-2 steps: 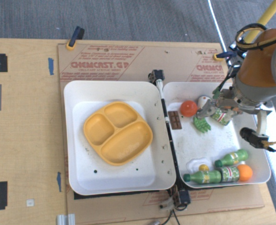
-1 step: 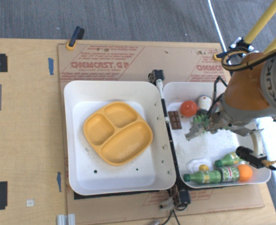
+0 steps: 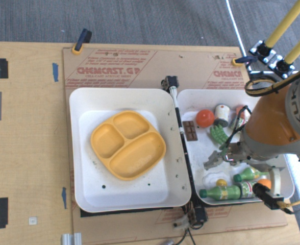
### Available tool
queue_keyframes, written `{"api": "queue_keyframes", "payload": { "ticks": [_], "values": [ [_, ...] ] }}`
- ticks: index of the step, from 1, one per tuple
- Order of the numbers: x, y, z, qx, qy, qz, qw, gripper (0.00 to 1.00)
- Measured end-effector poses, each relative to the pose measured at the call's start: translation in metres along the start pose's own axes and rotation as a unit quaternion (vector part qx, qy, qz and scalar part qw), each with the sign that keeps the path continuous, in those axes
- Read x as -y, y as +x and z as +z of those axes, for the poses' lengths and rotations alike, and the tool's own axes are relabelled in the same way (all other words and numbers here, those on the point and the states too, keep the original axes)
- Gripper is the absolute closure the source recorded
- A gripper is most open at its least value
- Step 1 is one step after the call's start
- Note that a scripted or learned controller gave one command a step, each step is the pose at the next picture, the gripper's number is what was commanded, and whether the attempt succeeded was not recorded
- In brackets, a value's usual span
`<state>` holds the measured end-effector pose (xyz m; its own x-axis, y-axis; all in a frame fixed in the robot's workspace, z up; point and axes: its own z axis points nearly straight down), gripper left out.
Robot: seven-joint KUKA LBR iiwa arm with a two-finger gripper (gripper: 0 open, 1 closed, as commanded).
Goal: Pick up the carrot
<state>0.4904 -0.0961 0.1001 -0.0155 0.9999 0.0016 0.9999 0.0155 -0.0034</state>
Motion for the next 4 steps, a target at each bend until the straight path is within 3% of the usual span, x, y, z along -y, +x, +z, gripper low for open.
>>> {"api": "queue_keyframes", "payload": {
  "ticks": [1,3,4],
  "values": [
    [0.010,0.053,-0.084,0.001,-0.002,0.180,0.9837,0.00],
    [0.010,0.053,-0.084,0.001,-0.002,0.180,0.9837,0.00],
    [0.010,0.098,-0.084,0.000,-0.001,0.064,0.9979,0.00]
  ]
}}
